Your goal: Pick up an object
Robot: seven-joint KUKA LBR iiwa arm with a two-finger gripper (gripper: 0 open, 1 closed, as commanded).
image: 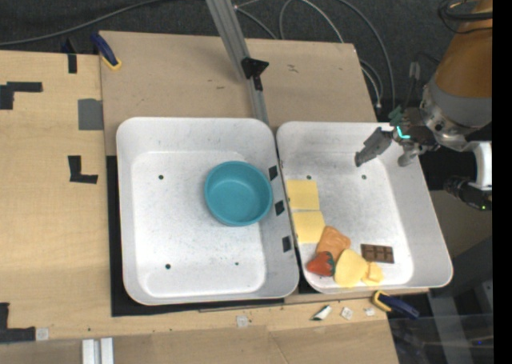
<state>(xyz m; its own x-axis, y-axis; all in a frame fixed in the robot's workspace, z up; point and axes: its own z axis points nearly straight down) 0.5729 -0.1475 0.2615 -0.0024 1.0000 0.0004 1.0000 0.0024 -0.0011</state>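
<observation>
My gripper (390, 149) hangs over the far right part of the right bin (416, 218), its two dark fingers spread apart with nothing between them. Well below it, near the bin's front, lie two pale yellow squares (304, 209), an orange piece (334, 238), a red piece (320, 265), a yellow lump (352, 268) and a small brown chocolate block (377, 254). A blue bowl (237, 193) sits in the left bin (160, 218), far from the gripper.
A slanted grey metal pole (232, 30) rises behind the bins. Black cables (320, 10) loop across the dark floor at the back. Wooden boards (48, 114) surround the bins, with clamps at the corners.
</observation>
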